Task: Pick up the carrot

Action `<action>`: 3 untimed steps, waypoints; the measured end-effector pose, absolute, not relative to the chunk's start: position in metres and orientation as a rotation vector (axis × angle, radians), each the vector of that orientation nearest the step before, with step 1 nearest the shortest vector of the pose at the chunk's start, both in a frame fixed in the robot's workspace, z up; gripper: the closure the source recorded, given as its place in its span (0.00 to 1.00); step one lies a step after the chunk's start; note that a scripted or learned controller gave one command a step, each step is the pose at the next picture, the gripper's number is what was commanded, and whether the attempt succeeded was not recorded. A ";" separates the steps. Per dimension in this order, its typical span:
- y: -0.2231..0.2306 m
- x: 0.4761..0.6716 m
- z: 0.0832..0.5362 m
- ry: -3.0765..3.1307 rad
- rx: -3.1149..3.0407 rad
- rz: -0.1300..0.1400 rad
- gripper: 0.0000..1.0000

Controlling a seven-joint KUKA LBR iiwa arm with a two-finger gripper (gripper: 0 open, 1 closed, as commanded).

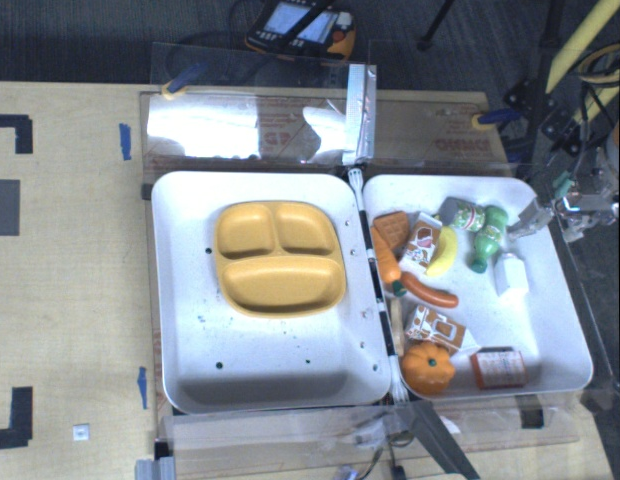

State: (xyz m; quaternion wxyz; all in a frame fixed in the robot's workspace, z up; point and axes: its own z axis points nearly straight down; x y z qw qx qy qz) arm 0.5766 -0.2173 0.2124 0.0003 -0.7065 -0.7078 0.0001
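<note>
Against the right bin's left wall, carrot [388,264] lies well apart from jaws [568,206].

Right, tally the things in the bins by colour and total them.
Yellow: 2, sectioned tray, banana
Orange: 2, carrot, pumpkin
Green: 2, vegetables
Red-orange: 1, sausage
Brown: 1, toast
Total: 8; small packets left uncounted.

One fixed camera looks down aslant on both bins [175,268]
</note>
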 end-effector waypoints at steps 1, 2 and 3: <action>-0.217 0.578 0.223 -2.228 -2.218 -0.001 1.00; -0.200 0.567 0.112 -2.142 -2.331 -0.027 1.00; -0.096 0.502 0.088 -1.996 -2.428 -0.009 1.00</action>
